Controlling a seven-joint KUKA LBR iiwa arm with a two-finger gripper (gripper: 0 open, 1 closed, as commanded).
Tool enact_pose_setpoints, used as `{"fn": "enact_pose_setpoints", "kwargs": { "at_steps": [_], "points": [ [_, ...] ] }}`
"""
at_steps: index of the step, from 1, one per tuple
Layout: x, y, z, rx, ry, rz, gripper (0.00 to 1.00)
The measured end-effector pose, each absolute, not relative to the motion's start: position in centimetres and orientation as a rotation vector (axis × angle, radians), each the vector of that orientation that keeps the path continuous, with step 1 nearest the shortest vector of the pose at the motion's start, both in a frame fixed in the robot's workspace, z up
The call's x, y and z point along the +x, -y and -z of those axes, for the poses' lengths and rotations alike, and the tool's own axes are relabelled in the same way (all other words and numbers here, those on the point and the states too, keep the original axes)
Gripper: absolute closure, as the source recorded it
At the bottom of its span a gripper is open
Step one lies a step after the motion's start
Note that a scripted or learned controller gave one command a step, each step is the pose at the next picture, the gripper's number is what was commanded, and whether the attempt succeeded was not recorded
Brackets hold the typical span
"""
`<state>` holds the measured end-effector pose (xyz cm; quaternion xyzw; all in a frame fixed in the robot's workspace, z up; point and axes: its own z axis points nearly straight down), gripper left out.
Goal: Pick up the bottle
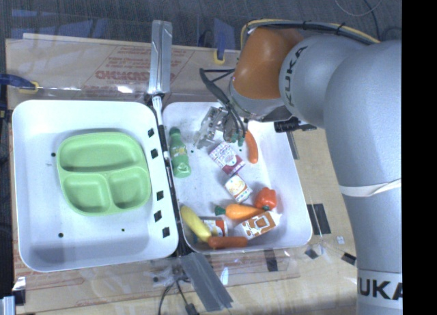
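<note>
While two white bins (27, 190) sit on a cardboard-covered bench (102, 67), toy food (235, 221) crowds the green bottle (179, 151); gripper (220, 128) grip unclear.

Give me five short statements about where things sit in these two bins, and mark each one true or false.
1. The green bottle lies in the right bin, near its left wall. True.
2. The green divided plate sits in the right bin. False: it sits in the left bin.
3. The gripper is closed around the bottle. False: it hangs over the upper part of the right bin, apart from the bottle.
4. A banana lies near the lower left corner of the right bin. True.
5. The carrot lies on the green plate. False: it lies in the right bin among the other food items.
</note>
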<state>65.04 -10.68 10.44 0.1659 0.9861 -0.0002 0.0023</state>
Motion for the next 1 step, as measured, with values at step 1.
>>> {"fn": "enact_pose_setpoints", "kwargs": {
  "at_steps": [1],
  "points": [
    [64.20,13.66,-9.35,0.277,-3.129,0.000,1.00]
  ]
}}
